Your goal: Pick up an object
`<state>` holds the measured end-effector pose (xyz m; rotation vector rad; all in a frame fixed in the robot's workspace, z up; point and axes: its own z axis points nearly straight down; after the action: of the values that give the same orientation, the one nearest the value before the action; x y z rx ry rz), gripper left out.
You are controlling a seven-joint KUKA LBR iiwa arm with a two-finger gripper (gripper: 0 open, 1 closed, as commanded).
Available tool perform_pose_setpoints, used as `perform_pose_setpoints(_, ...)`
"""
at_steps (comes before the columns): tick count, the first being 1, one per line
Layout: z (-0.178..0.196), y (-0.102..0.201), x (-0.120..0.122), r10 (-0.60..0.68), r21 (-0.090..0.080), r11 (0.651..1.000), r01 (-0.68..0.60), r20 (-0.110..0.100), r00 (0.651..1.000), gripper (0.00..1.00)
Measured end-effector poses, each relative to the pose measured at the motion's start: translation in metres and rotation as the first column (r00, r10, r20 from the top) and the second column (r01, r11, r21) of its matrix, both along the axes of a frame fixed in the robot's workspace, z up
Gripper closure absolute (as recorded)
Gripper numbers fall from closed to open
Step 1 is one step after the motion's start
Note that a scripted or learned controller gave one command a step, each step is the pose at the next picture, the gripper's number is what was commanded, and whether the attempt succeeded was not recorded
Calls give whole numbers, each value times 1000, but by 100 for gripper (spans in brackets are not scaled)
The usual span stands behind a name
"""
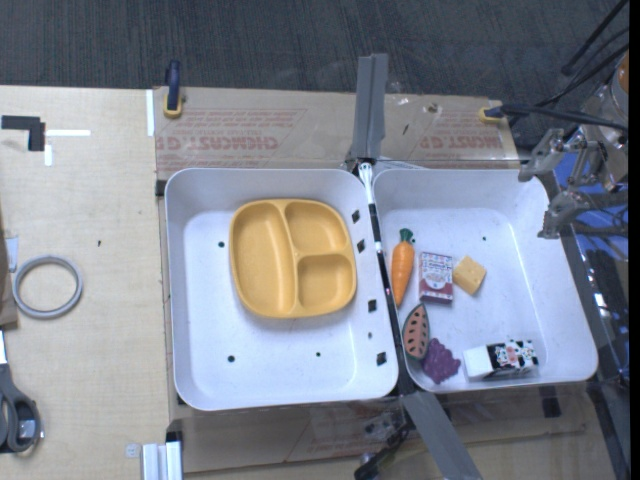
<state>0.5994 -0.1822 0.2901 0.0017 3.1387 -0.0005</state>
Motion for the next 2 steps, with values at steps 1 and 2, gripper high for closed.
perform_pose_setpoints(1, -114, -30, 29, -336, 0, 942, 336, 0, 942, 0)
perform_pose_setpoints(2, -152, 38, 38, -632, 0, 775, 632, -1, 775, 0)
